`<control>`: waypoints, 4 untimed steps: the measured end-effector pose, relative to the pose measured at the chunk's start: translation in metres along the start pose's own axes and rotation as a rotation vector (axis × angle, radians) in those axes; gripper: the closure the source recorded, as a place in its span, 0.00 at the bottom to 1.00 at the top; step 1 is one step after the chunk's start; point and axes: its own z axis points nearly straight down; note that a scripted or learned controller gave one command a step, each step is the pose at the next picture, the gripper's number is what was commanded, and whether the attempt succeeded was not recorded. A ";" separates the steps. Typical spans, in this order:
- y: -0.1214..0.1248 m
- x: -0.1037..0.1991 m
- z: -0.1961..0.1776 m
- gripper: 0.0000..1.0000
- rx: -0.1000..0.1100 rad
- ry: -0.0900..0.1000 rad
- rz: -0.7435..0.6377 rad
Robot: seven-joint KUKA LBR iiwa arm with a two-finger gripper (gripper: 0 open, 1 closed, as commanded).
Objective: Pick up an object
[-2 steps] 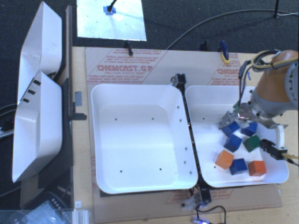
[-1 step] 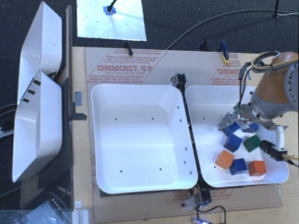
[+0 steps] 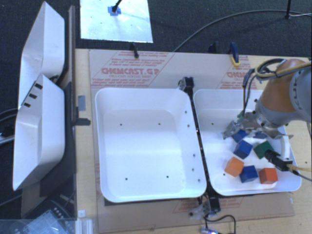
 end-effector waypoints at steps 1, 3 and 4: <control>0.012 0.006 0.000 0.00 0.001 0.000 -0.050; -0.003 0.065 -0.047 1.00 -0.001 0.001 -0.004; -0.050 0.131 -0.102 1.00 -0.002 0.001 -0.005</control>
